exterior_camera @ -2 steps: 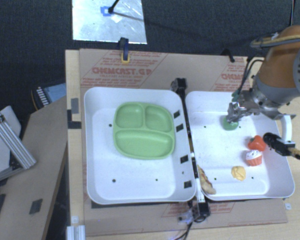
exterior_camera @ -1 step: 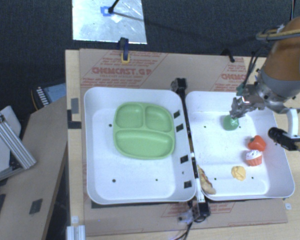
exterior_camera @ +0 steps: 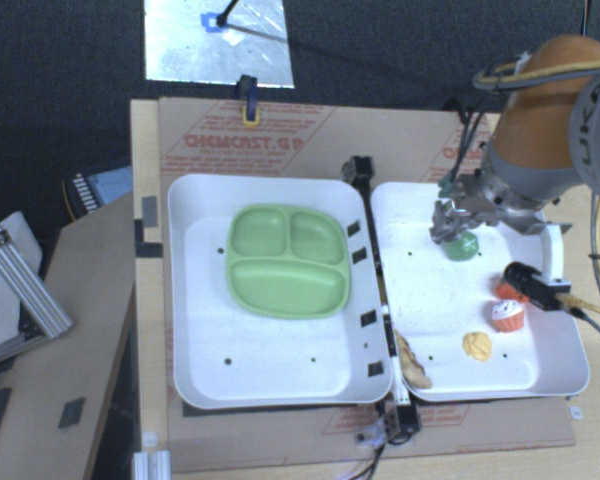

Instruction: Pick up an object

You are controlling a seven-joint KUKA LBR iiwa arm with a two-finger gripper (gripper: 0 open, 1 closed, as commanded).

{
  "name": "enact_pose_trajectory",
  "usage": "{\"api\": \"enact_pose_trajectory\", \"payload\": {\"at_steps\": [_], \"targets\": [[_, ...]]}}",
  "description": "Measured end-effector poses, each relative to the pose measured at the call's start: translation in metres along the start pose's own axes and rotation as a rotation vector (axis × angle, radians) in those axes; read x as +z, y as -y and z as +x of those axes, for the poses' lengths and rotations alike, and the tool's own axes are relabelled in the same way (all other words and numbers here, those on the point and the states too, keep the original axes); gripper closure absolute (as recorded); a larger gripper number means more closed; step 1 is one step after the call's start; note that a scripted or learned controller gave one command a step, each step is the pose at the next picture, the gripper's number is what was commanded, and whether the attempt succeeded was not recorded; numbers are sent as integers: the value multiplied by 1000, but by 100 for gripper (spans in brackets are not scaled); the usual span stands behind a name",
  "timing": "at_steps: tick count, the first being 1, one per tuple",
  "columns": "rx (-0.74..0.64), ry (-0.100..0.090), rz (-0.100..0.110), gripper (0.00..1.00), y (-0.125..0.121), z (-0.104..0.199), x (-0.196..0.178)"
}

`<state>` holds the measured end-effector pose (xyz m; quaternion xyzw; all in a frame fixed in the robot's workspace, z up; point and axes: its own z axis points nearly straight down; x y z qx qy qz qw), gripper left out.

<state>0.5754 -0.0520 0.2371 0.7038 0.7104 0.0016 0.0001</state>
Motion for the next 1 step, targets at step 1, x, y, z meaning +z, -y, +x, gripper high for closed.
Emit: {"api": "enact_pose_trajectory", "payload": {"at_steps": [1], "targets": [[0, 0, 2, 100, 14, 48, 2]]}}
